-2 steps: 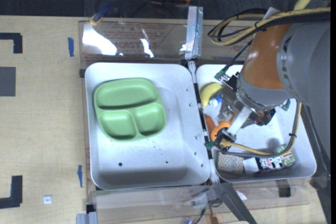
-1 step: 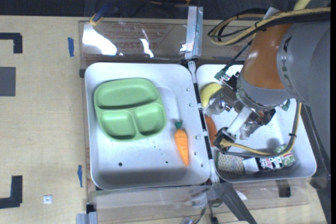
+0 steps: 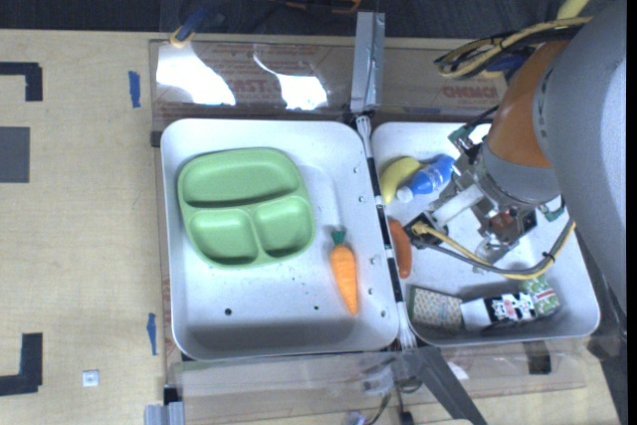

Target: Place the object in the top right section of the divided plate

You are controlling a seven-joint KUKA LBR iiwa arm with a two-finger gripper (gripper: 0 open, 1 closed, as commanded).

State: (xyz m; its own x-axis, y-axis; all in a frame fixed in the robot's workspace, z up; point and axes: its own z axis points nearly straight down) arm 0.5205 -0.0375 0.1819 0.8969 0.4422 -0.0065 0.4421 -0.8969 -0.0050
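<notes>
Green divided plate (image 3: pixel 244 204) is lying in the left bin (image 3: pixel 199 328), with a toy carrot (image 3: pixel 344 276) resting at the plate's four o'clock, just apart from its rim. I am watching the gripper (image 3: pixel 495 219) hovering over the right bin (image 3: pixel 582 314); its finger state I cannot tell. At its nine o'clock are sitting a yellow toy (image 3: pixel 395 176) and a blue bottle (image 3: pixel 429 178); a tube (image 3: pixel 478 310) is lying at six o'clock.

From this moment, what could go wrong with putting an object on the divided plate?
1. The gripper hangs over the right bin, crowded with a yellow item, a blue bottle and yellow cables; it may grab wrongly.
2. The carrot lies beside the green plate; passing objects might knock it.
</notes>
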